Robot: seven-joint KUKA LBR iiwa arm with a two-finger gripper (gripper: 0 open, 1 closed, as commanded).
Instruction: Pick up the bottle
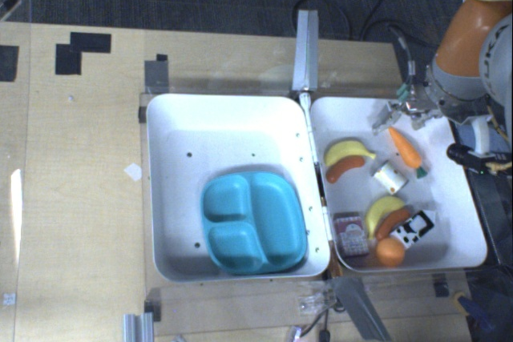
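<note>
A small white bottle (390,176) with a greenish end lies on its side in the middle of the right bin (457,252). It is just below an orange carrot (405,148) and right of a yellow banana (349,150). My gripper (402,113) hangs over the far part of the right bin, above and behind the carrot and well apart from the bottle. Its fingers stand spread open with nothing between them.
The right bin also holds a brown sausage (346,166), a second banana (383,211), an orange fruit (390,251), a black-and-white block (414,228) and a reddish packet (350,234). A blue divided tray (252,222) lies in the left bin (172,172).
</note>
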